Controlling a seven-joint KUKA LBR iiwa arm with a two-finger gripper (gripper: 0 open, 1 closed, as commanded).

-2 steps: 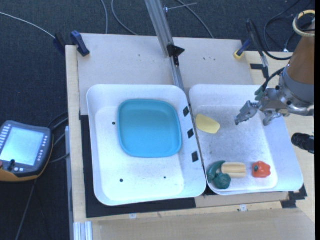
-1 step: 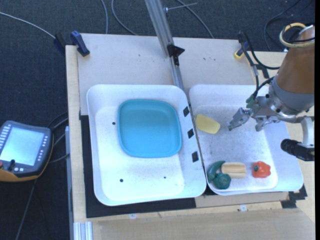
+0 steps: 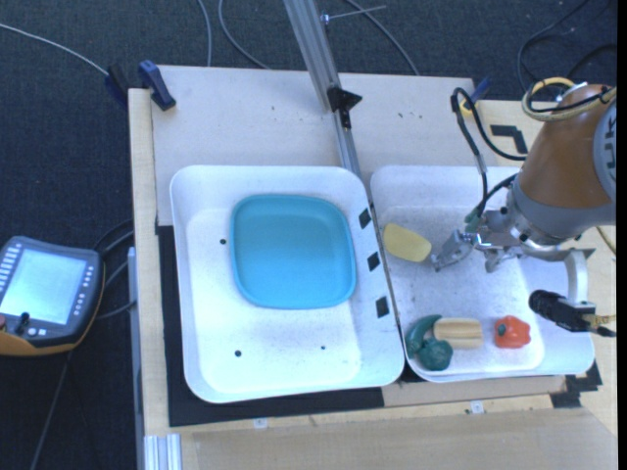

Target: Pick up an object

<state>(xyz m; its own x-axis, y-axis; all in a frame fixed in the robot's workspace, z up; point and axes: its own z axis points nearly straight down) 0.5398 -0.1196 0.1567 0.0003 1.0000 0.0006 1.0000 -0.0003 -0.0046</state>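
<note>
— Gripper (image 3: 453,253) first: where have you got it, and has it taken anything?

— It hangs low over the middle of the right bin (image 3: 431,189), just right of the yellow piece (image 3: 407,243). You can see nothing between its fingers; how far apart they stand you cannot tell from this slant.

— Which thing would you go for?

— The yellow piece, lying near the bin's left wall. It looks like a light, smooth plastic toy, probably stiff and a bit slippery, so you would want to close across its narrow width at the middle.

— And the rest?

— A green piece (image 3: 429,341), a tan block (image 3: 458,333) and a red piece (image 3: 510,332) sit in a row along the near edge, the green and tan touching. You have little room there against the rim.

— Room to move?

— Open floor lies in the middle and far part of the right bin. The left bin (image 3: 196,262) bears a blue plate (image 3: 294,251), and a slanted metal bar (image 3: 328,67) runs down to the wall between the bins, so keep off that side.
</note>
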